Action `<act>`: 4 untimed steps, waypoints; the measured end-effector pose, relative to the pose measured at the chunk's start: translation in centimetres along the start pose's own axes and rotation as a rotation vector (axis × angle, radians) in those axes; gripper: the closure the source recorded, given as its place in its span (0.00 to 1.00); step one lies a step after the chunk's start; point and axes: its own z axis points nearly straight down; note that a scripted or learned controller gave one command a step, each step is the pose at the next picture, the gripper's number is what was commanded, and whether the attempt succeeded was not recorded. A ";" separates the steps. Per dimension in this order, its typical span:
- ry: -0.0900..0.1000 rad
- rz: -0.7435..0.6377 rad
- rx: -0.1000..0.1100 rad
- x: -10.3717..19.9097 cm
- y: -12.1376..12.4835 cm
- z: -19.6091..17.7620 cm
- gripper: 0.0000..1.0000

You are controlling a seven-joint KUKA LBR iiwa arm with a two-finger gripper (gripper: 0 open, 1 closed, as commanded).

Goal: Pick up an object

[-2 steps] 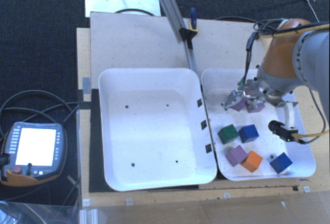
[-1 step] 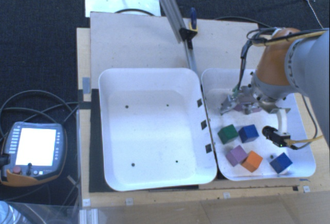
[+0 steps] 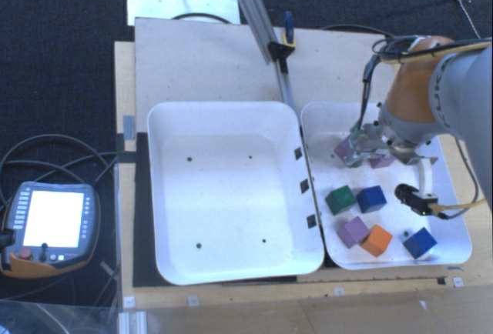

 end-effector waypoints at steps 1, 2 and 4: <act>-0.001 0.002 -0.003 -0.4 -0.2 -4.5 1.00; -0.001 0.000 -0.004 -0.2 -1.0 -9.7 1.00; 0.002 -0.006 0.003 3.8 -1.8 -13.4 1.00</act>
